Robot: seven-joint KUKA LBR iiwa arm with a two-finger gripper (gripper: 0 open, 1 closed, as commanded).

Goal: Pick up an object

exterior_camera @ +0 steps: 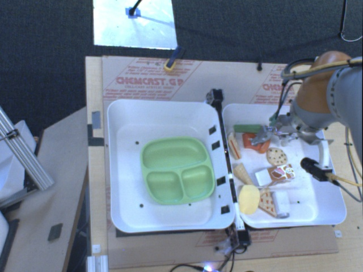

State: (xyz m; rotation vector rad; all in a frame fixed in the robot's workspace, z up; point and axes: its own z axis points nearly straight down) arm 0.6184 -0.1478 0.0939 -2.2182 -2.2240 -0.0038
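We are working at the approach step of the pick. The arm point(326, 92) is reaching in from the right over the right bin point(334, 208), and the claw point(265, 136) is hanging low above the far left part of that bin, just beside an orange-red piece point(256, 145) and a green piece point(247, 128). We cannot tell whether the claw is spread or pressed together, and we are seeing nothing held in it. Other toy foods are lying nearer the front: a round cookie point(277, 156), a yellow disc point(248, 199) and a pizza slice point(267, 203). The left bin point(122, 152) is carrying a green divided plate point(177, 169). We judge that the next move is calling for a straight descent onto the orange-red piece, a firm closing, then a lift.
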